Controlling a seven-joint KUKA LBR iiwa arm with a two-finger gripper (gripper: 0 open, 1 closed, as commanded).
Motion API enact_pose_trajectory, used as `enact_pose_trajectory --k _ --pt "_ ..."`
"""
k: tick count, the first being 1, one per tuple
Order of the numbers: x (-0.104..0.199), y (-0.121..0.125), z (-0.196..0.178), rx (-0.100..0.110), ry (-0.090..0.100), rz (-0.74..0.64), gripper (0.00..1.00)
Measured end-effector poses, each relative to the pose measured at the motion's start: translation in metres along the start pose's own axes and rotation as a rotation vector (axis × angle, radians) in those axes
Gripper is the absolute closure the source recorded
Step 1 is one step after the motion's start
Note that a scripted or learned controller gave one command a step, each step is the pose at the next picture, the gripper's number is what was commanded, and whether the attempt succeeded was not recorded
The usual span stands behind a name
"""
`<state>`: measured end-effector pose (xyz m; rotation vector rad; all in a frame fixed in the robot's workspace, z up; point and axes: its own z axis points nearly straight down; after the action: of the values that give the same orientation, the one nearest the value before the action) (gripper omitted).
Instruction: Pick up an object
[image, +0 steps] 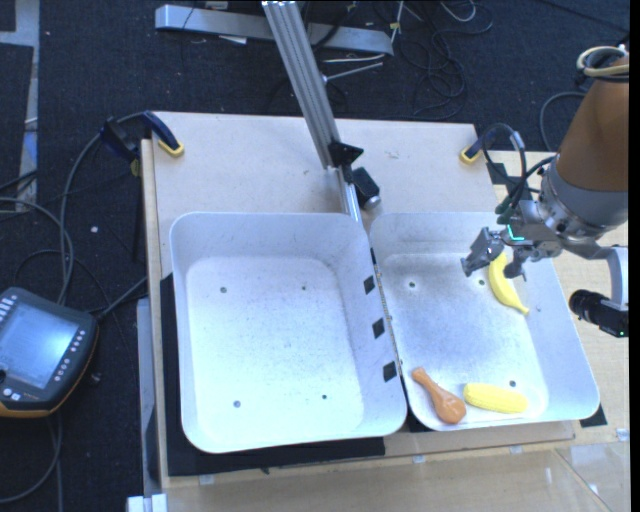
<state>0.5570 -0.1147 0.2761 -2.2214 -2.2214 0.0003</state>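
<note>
A handheld control pendant (40, 347) lies on the dark floor at the far left, its cable running up toward the table (250, 165). The table is a pale wooden board with a yellow-tipped clamp (150, 135) at its rear left corner and a second yellow clamp (471, 154) near its rear right corner. The left bin (190, 240), a shallow white tray, sits on the left half of the table. An aluminium rail (305, 80) slants down from the top of the view and ends at the seam between the two bins. The right bin (570, 330) adjoins the left bin along that seam. Near its front edge lie an orange spoon-shaped object (441, 396) and, just beside it to the right, a short yellow oblong object (495, 398). Further back in the right bin, a yellow banana (503, 283) stands tilted, its upper end between the dark fingers of the claw (497, 255), which are closed on it. The arm (595, 140) enters from the right, with its orange band above the grey wrist.
</note>
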Motion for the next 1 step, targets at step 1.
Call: enact_pose_trajectory --k 1 --pt "0.0000 0.0000 0.0000 0.000 0.000 0.000 0.00"
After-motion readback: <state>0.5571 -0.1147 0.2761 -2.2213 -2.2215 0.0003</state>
